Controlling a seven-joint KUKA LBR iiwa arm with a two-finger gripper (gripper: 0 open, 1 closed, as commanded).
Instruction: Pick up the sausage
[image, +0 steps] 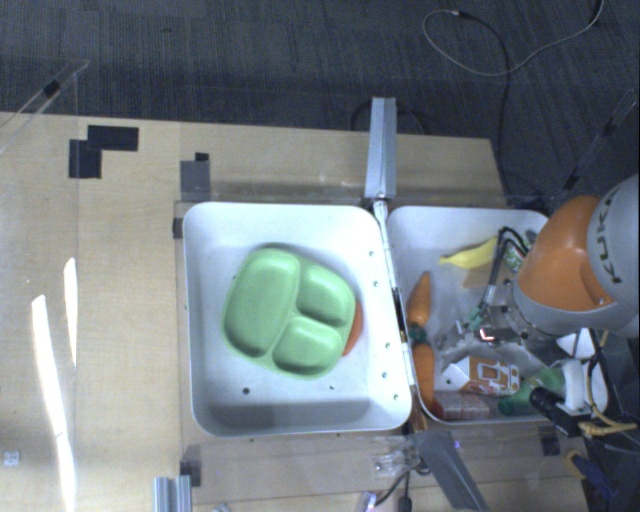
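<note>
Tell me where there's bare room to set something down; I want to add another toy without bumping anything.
Left bin: bare floor along the near wall below the green divided plate, and a strip at its left. Right bin: a small bare patch in the far-left corner, behind the banana. The rest is crowded with carrots, packets and the arm's pincer.

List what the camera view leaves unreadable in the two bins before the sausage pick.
- Claw: small and blurred among clutter in the right bin; its contents unreadable.
- Sausage: cannot be singled out; the orange pieces by the divider are too blurred to identify.
- Right bin's right part: covered by the arm.
- Orange item in the left bin: mostly hidden under the green tray.
</note>
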